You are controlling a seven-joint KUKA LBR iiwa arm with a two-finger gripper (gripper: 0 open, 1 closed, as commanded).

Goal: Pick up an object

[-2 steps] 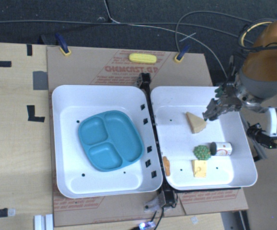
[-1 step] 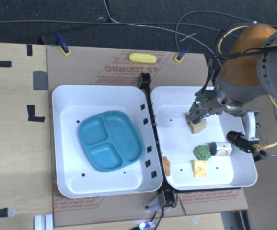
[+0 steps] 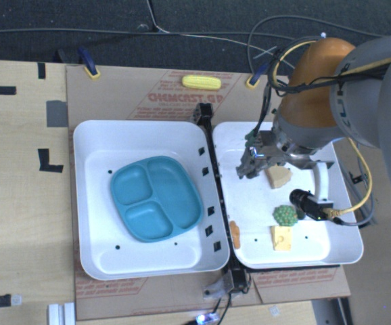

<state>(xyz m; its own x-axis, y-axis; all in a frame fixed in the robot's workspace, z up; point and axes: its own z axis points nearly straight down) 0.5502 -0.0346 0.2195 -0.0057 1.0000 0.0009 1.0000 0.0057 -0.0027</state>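
Note:
My gripper (image 3: pixel 248 166) hangs low over the upper left part of the right bin (image 3: pixel 249 249). A tan block (image 3: pixel 279 177) lies just to the gripper's right, partly under the wrist. Further toward the front of that bin sit a green knobbly ball (image 3: pixel 285 214) and a yellow cheese-like wedge (image 3: pixel 282 237). A small orange piece (image 3: pixel 235 233) rests against the bin's left wall. I see nothing held by the gripper.
The left bin (image 3: pixel 90 181) holds a blue divided plate (image 3: pixel 156 197). A yellow oblong object (image 3: pixel 201 82) lies on the cardboard behind the bins. A black divider (image 3: pixel 212 175) runs between the two bins.

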